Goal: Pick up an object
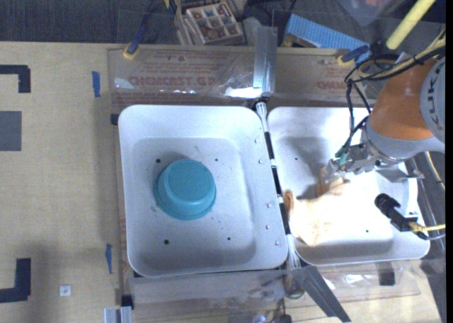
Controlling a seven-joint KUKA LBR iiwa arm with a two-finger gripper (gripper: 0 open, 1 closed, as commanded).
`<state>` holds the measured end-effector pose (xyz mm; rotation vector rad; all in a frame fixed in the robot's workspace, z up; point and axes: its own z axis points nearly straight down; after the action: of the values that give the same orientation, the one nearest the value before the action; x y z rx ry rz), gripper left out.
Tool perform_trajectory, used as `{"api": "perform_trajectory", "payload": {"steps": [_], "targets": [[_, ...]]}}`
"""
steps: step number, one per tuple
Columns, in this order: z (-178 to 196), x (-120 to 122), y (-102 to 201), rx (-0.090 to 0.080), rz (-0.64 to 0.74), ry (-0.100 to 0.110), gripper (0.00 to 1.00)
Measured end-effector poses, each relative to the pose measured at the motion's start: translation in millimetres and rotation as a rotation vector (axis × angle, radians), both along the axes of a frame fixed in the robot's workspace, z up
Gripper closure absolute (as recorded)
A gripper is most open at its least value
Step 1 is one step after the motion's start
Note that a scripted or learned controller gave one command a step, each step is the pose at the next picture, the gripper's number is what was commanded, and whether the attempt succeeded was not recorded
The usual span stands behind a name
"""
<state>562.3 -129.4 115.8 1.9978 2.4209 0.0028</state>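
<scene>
The grey arm with its orange band reaches in from the right over the right-hand shallow white bin. Its jaws hang low in that bin, above a pale tan, blurred object that lies just below and to the left of them; whether the jaws are spread or pressed together cannot be told, and whether they touch the tan object is also unclear. A larger pale tan patch lies on the bin floor further toward the front left corner.

The left-hand shallow white bin holds a round teal plastic bowl, turned upside down, resting left of the bin's centre and well apart from the jaws.

Both bins sit side by side on a light wooden desk marked with black tape corners and small blue tape strips. Behind the bins lies a clear plastic sheet with red lettering, and beyond that a dark floor with a cardboard box and a blue pad.
</scene>
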Motion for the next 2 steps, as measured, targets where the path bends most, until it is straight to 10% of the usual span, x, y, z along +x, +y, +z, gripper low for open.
{"api": "perform_trajectory", "payload": {"steps": [1, 2], "targets": [[-25.1, 24.9, -55.1, -0.002, -0.032, -0.010, 1.00], [-25.7, 24.2, -56.0, -0.004, -0.032, -0.009, 0.00]]}}
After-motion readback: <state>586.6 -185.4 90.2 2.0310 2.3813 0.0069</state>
